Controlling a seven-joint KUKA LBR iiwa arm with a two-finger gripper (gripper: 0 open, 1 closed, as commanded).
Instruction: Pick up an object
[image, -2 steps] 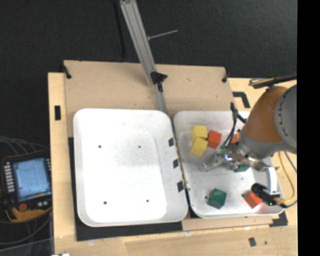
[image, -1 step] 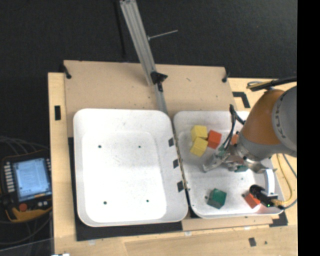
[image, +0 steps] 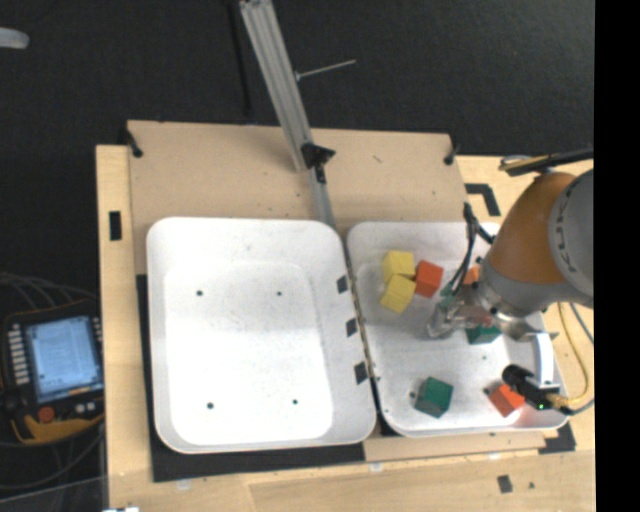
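Fingers (image: 443, 325) hang low in the right bin (image: 400, 420), just below an orange block (image: 428, 278) and two yellow blocks (image: 398, 280); whether they are wide or narrow, I cannot tell. A green block (image: 434, 396) lies nearer the front.

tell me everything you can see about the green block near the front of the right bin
The green block is a small cube-like piece, dark green, matte, possibly foam or painted wood. It sits turned slightly askew on the floor of the right bin, near the front wall. Nothing touches it: the orange block lies apart to its right, and the hand is farther back in the bin.
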